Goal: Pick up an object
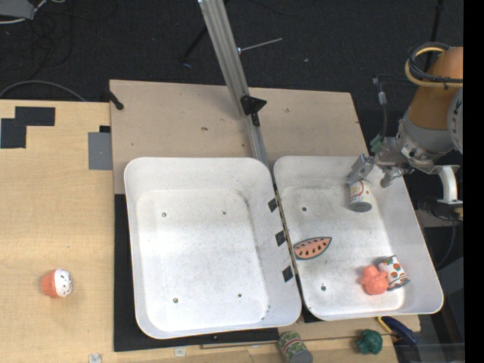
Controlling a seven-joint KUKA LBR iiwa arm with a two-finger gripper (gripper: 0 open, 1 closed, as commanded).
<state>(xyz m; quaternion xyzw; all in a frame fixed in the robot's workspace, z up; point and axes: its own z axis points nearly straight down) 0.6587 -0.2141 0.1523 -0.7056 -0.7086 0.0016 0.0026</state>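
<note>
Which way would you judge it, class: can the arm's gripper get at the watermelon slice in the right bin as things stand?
Probably yes. The watermelon slice lies flat and alone near the right bin's left wall, nothing over it; the gripper is above the same bin.

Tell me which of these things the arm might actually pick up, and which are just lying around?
In the right bin, within the job:
- small can, under the tool
- watermelon slice
- orange lump
- patterned piece beside it

Lying about, outside the bins:
- orange-and-white ball on the wooden board
- green lump
- dark can at the front edge
</note>
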